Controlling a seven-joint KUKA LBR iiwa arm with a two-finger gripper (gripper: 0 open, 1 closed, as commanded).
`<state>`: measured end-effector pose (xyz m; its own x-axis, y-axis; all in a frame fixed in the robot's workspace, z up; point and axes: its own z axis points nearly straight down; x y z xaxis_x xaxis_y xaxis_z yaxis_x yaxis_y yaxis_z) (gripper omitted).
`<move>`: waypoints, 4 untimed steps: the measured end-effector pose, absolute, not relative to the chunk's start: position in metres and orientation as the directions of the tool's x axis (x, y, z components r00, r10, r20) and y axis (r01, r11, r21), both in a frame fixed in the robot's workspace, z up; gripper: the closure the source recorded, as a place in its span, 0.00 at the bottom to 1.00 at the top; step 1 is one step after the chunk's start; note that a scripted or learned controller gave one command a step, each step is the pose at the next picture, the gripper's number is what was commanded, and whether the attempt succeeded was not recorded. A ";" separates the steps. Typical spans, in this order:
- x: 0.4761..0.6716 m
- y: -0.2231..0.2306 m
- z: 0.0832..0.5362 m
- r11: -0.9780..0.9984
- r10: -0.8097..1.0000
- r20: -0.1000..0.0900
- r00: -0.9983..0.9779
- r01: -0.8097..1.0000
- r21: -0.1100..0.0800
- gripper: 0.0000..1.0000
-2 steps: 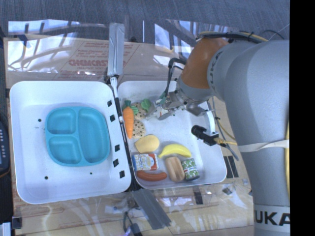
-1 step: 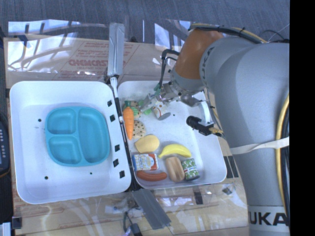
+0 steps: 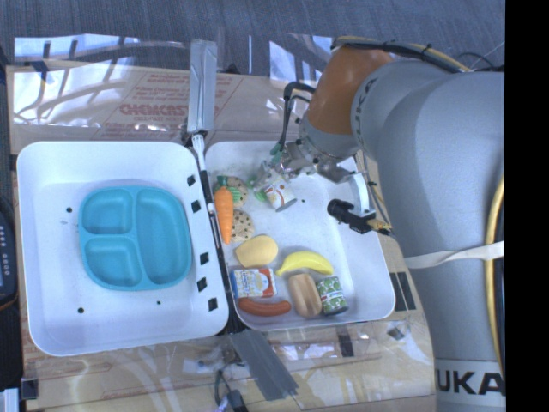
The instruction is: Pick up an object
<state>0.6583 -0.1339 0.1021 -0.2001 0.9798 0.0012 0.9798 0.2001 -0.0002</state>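
We see the grey arm (image 3: 429,153) reaching in from the right over the right bin (image 3: 364,269), its orange band (image 3: 339,84) above the wrist. The gripper (image 3: 276,172) sits low at the far left part of that bin; whether it is wide, narrow or closed on anything we cannot tell, since that spot is small and cluttered.

Just beside the gripper, touching or nearly so, lies a small white carton (image 3: 279,197) with a red and green label. To its left, near the bin's wall, we find a carrot (image 3: 224,213) lying lengthwise, with a speckled cookie (image 3: 244,224) next to it. Further toward us are a yellow potato-like lump (image 3: 256,251), a banana (image 3: 304,263), a bread roll (image 3: 303,294), a green can (image 3: 332,295), a juice box (image 3: 253,281) and a sausage (image 3: 265,307), all well apart from the gripper.

In the left bin (image 3: 43,316) rests a blue divided plate (image 3: 135,237), flat on the floor.
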 end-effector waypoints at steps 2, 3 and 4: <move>0.657 -0.139 0.099 0.259 0.966 0.000 -0.259 0.966 -0.001 1.00; 0.658 -0.155 0.092 0.318 0.948 -0.002 -0.318 0.948 0.001 1.00; 0.657 -0.144 0.091 0.225 0.974 0.002 -0.225 0.974 -0.003 1.00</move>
<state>0.6568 -0.1439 0.0914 -0.2252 0.9743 0.0016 0.9743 0.2252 -0.0034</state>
